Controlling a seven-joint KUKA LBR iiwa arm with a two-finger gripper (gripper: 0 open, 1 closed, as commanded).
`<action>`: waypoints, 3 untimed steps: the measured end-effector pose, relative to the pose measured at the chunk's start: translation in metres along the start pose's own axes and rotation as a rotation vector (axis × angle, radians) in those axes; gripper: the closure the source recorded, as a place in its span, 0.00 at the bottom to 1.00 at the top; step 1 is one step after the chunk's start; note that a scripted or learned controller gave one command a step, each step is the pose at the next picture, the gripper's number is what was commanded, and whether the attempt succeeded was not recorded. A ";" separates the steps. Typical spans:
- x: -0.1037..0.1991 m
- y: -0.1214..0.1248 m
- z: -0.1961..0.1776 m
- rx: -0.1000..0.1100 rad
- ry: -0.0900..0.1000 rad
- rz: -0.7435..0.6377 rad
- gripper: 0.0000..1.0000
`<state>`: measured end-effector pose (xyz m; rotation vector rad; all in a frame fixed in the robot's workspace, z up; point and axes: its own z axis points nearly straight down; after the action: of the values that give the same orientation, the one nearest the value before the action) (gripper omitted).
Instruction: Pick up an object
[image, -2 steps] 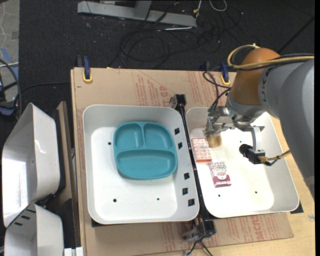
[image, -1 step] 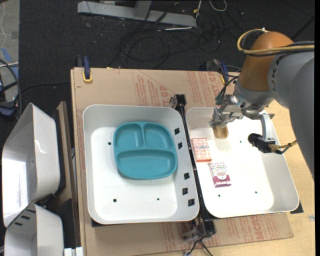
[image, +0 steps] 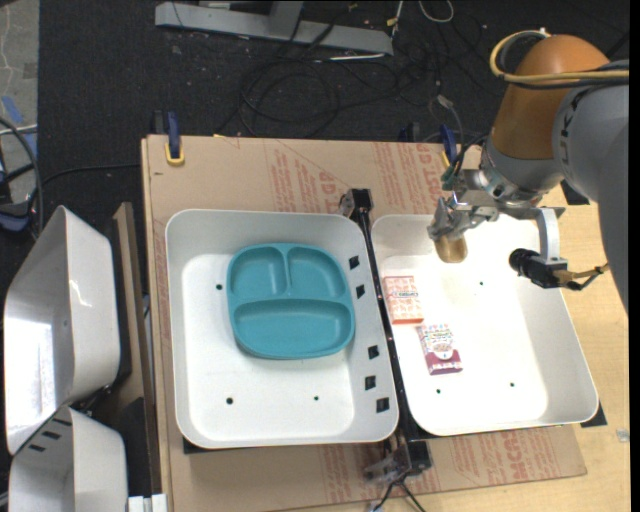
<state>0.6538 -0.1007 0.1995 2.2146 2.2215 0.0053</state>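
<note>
Cardboard-topped bench, two glossy white bins. Gripper (image: 452, 243) hangs at upper left of the right bin (image: 520, 400); cannot tell its state. Nearest targets: two flat printed packets, orange-white packet (image: 402, 298) and maroon packet (image: 440, 349), centre-right of frame. Risk, as judged: thin, lying flat on slick plastic, they may slide instead of lifting. Teal divided tray (image: 291, 301), smooth moulded, sits in left bin (image: 200, 380).
</note>
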 end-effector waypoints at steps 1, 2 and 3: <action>0.007 0.004 -0.062 -0.002 0.000 -0.002 1.00; 0.051 -0.016 -0.066 0.007 0.002 -0.003 1.00; 0.109 -0.038 -0.065 0.008 0.003 -0.005 1.00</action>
<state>0.6147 0.0087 0.2641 2.2143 2.2333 0.0001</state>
